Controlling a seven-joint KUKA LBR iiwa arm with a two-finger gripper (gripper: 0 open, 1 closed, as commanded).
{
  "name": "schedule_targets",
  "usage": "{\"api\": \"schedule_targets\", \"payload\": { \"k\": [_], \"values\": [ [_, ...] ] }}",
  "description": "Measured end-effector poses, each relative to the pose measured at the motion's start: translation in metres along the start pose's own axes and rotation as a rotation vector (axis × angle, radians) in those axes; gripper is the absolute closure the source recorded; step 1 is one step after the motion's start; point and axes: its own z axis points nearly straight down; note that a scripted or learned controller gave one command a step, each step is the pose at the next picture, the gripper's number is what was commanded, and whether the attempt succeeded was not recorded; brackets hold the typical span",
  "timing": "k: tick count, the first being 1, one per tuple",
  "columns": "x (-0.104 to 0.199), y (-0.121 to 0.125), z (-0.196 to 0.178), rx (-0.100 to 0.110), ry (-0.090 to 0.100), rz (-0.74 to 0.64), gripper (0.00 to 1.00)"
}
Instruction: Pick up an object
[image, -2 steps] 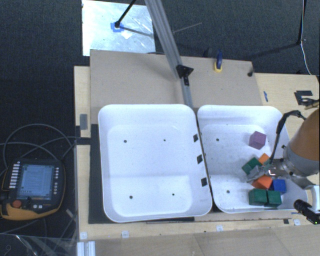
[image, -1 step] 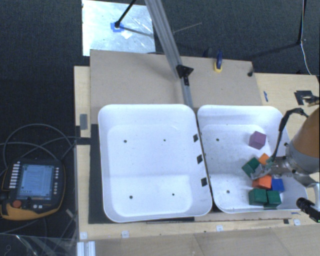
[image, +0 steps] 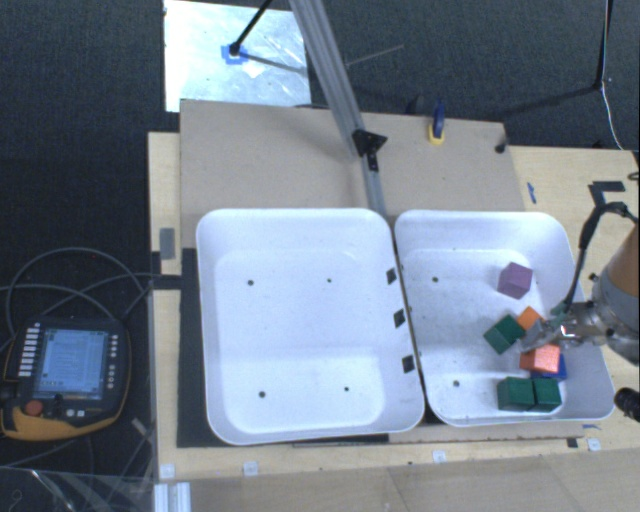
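Note:
Several small blocks lie in the right bin (image: 470, 245). A purple cube (image: 515, 280) sits apart toward the back. Closer to the front right are a dark green block (image: 503, 333), a small orange block (image: 529, 319), a salmon-orange block (image: 545, 360) resting over a blue one (image: 561, 371), and a pair of green blocks (image: 530, 393) by the front wall. My gripper (image: 560, 330) reaches in from the right, low over the cluster, its tip beside the small orange block and just above the salmon-orange one. The tip is small and blurred.
The left bin (image: 295, 235) stands beside the right one, the two sharing a middle wall. A slanted metal pole (image: 345, 95) crosses the back of the bench. A teach pendant (image: 65, 375) lies on the floor at the left.

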Motion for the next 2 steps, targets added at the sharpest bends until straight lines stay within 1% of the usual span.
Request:
{"api": "schedule_targets", "payload": {
  "k": [1,2],
  "values": [
    [-0.001,0.003,-0.064,-0.003,-0.001,-0.002,1.00],
    [-0.002,0.005,-0.093,0.000,0.000,-0.002,1.00]
  ]
}}
